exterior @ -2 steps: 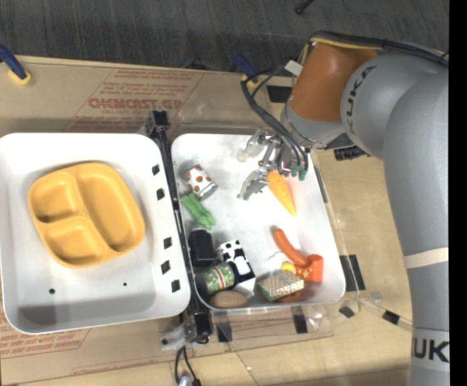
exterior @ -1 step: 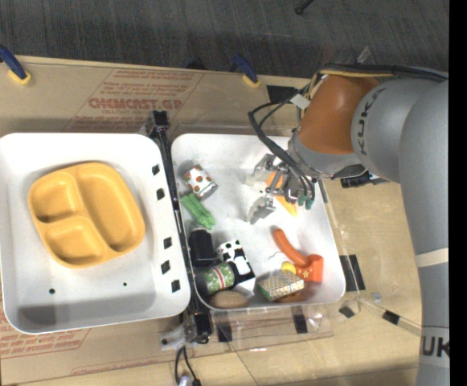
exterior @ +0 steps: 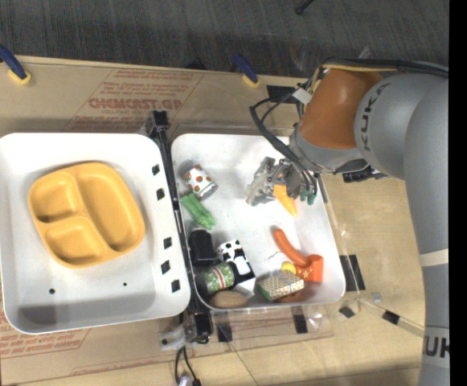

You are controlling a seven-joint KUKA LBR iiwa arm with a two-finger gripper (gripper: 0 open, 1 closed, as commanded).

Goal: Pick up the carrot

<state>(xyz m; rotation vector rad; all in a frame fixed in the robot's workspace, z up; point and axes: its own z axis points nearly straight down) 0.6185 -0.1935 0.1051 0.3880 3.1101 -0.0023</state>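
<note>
The gripper sits over the right bin's upper middle, its metal fingers pointing toward nine o'clock. Whether they are spread or pressed together I cannot tell; the linkage blurs into one grey cluster. Nothing shows between them.

Just at four o'clock of the fingers, touching the gripper body's lower edge, lies a small orange-yellow wedge, which I take to be the carrot. It rests on the floor of the right bin, near the wall at three o'clock.

Further out, at six o'clock, a longer orange-red piece lies by an orange block. At nine o'clock of the gripper lie a small red-and-white can and a green pod-like piece. Along the bin's six o'clock wall crowd a black-and-white toy, a green can and a brown lump. The left bin holds a yellow divided tray.

The risks, as I judge them: the fingertips point away from the carrot, so a closing there would catch air. The carrot lies partly under the gripper body, so a descent could press or knock it toward the wall, where the fingers have little room. The program could also mistake the longer orange-red piece for the target.
</note>
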